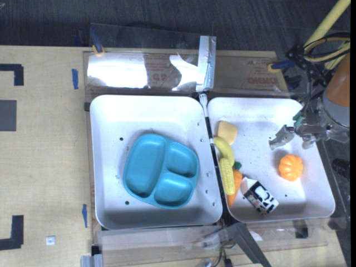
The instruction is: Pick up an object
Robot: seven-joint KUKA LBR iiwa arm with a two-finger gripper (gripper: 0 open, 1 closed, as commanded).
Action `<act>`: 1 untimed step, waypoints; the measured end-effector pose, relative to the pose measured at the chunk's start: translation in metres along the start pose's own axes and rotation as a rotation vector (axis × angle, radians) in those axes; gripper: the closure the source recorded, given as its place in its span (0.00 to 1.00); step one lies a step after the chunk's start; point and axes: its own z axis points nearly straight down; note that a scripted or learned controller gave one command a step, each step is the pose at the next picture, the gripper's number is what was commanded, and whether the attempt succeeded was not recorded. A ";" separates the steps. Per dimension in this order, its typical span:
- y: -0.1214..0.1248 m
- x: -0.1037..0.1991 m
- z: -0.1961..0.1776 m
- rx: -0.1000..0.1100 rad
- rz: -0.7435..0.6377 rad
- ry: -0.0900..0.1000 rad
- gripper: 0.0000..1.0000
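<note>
In the right bin (256,113), my gripper (293,139) hangs at the right side with its fingers spread open and nothing between them. A small orange pumpkin (290,167) lies just below it, apart from the fingers. Along the bin's left wall lie a pale yellow block (227,131), a banana (222,147), a corn cob (227,175) and an orange piece (237,181). Near the front sits a black-and-white object (260,197).
The left bin (105,121) holds a blue divided plate (161,170). A clear shiny panel (144,65) and a metal bracket (206,63) stand behind the bins. Yellow and black cables (320,40) run at the upper right, near the arm.
</note>
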 end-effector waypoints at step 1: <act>0.006 -0.054 0.108 -0.006 0.061 0.009 0.00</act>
